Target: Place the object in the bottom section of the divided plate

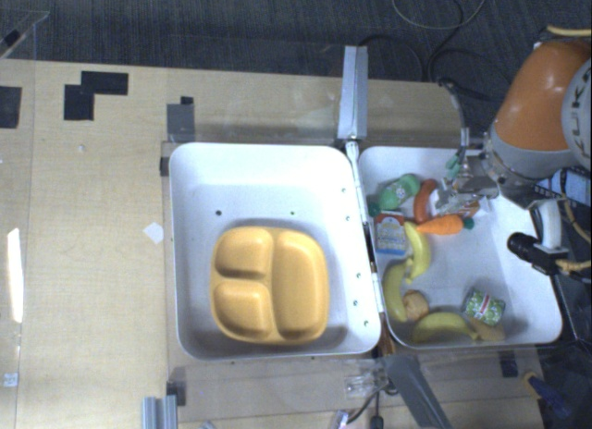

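Presently listed: yellow divided plastic plate (271, 283) — lying in left white bin (185, 233). Orange carrot (440, 226) lies in right bin (532, 325), beneath end effector (460, 198) — grip state cannot be told.

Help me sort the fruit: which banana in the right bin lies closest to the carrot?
The small yellow banana just below the carrot, nearly touching it. The green-yellow banana and the bottom banana lie farther away.
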`<state>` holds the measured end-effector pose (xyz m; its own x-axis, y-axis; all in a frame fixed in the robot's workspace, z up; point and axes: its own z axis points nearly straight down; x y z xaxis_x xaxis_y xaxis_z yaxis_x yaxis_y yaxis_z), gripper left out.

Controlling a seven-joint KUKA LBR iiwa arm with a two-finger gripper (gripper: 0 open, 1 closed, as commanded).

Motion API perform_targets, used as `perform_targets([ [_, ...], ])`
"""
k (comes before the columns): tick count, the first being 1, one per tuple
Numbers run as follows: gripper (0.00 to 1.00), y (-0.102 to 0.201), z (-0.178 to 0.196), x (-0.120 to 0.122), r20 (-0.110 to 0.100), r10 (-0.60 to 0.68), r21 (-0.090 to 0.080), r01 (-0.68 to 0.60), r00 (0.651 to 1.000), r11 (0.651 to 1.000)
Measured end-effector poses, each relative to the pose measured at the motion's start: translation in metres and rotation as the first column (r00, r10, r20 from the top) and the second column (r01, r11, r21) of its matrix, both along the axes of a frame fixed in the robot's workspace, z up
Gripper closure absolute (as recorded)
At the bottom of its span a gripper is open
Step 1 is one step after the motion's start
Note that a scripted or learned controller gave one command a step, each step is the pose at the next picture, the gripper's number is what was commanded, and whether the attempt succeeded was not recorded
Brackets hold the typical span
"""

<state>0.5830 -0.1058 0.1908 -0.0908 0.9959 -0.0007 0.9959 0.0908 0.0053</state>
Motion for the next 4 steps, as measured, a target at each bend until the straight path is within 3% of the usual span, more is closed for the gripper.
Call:
perform_targets([
  [1,1.00,0.094,0.020,0.004,-0.001,-0.068,0.001,0.068,0.998,0.998],
  [2,1.00,0.179,-0.004,-0.014,-0.002,-0.020,0.001,0.020,1.000,1.000],
  [3,1.00,0.245,0.011,-0.072,-0.002,0.340,0.001,-0.340,0.941,0.941],
  [4,1.00,0.240,0.098,-0.083,0.002,0.291,0.000,-0.291,0.957,0.957],
])
